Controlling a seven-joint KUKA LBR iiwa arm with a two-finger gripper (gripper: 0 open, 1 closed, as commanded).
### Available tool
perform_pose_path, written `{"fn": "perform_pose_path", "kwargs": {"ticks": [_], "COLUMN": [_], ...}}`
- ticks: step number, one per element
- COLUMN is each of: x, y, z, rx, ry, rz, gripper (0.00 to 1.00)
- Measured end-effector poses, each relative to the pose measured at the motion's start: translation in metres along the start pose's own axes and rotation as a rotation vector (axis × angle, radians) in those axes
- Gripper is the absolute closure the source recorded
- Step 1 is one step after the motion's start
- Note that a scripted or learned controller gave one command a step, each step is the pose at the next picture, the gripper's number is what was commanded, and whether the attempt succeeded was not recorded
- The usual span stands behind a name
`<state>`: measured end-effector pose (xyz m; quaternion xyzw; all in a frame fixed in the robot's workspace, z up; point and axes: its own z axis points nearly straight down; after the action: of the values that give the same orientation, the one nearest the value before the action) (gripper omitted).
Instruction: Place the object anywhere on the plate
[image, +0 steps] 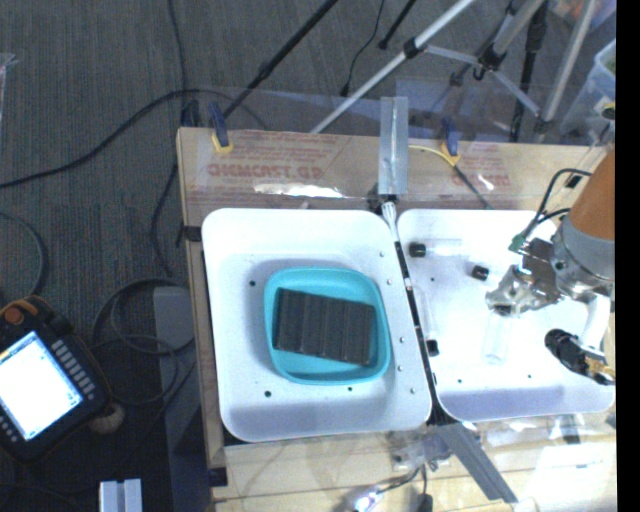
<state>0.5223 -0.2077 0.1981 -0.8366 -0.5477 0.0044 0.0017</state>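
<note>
Low at frame centre, the dark ridged object (323, 324) lies flat inside the teal plate (283, 371) in the left bin (232, 300), while the gripper (503, 303) hangs over the right bin (470, 385) at right, its finger spread impossible to tell

Lighting: bright, even, overhead. Two shallow white plastic bins (310, 420) near overexposure, detail washed out. Soft shadow inside the turquoise square plate (285, 365). Dark carpeted floor (90, 90) dim. Overall focus soft, slightly grainy.
</note>
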Motion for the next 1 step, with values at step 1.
{"fn": "perform_pose_path", "kwargs": {"ticks": [1], "x": [0.0541], "y": [-0.0517], "z": [0.0046], "rx": [0.001], "ry": [0.002], "rz": [-0.038], "gripper": [1.00]}}
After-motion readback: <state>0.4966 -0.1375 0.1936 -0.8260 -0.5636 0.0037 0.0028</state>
